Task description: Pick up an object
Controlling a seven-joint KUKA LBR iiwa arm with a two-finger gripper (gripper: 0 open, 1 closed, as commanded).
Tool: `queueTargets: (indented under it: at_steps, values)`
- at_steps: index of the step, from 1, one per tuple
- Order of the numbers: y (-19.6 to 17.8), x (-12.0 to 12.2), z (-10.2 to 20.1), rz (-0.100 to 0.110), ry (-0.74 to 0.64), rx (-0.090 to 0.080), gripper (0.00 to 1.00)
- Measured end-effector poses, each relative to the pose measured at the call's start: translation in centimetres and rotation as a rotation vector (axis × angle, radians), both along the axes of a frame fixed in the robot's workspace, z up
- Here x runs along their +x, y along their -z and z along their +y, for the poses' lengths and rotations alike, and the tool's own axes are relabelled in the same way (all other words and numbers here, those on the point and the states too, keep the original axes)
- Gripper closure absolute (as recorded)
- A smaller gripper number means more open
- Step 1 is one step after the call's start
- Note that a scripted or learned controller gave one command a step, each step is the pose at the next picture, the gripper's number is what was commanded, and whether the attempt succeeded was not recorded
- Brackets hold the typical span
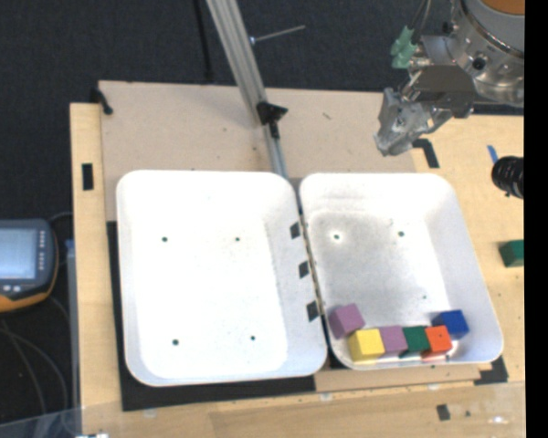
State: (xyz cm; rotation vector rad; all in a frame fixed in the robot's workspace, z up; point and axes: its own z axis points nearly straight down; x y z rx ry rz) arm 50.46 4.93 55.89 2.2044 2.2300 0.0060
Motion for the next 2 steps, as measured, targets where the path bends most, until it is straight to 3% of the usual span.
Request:
queueTargets:
  at_steps: [1, 2]
  values:
    - [16.8, -2.1, -7.2, 0.013, 0.015, 0.0, 1.0]
    - [28.6, 0.1, 4.4, 0.016, 0.003, 0.001, 1.0]
